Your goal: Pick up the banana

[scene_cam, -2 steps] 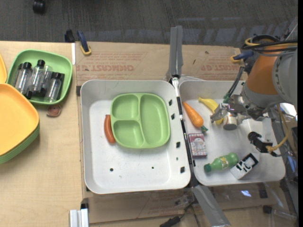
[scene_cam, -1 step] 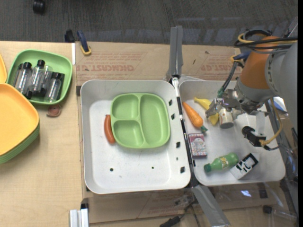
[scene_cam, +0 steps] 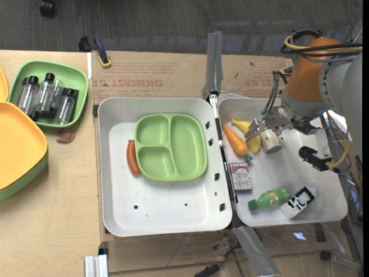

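Wooden bench (scene_cam: 52, 224) over grey carpet (scene_cam: 173, 10), two white bins. Left bin (scene_cam: 167, 212): one green divided plate (scene_cam: 170, 146), one sausage (scene_cam: 133, 157). Right bin (scene_cam: 323, 201): one banana (scene_cam: 244, 127) beside one carrot (scene_cam: 235, 139), gripper (scene_cam: 256, 133) right on it; its grip can't be made out.

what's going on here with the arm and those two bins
A grey and orange robot arm reaches in from the right over the right bin, its tool low beside the banana and carrot near that bin's upper left. A grip on the banana can't be made out. A green bottle and a small pink box also lie there. The left bin holds a green divided plate and a sausage.
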Robot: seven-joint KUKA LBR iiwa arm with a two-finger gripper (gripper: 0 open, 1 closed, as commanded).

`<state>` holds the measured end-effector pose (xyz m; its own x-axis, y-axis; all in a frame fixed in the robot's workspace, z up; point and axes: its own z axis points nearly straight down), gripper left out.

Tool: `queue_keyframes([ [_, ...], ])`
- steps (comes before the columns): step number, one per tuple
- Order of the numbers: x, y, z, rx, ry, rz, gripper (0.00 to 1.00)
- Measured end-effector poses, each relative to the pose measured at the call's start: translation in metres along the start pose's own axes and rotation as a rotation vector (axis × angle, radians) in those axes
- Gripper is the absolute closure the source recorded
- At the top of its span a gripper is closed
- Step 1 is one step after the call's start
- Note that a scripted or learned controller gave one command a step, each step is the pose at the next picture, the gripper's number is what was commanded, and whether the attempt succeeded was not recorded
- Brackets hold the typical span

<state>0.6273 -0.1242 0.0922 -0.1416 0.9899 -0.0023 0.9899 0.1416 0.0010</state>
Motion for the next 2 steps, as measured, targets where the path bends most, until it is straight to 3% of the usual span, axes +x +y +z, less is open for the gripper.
queue_keyframes([
  [1,0.0,0.0,-0.009,0.0,-0.001,-0.001,1.0],
  [2,-0.019,-0.041,-0.114,0.004,0.0,0.266,1.0],
])
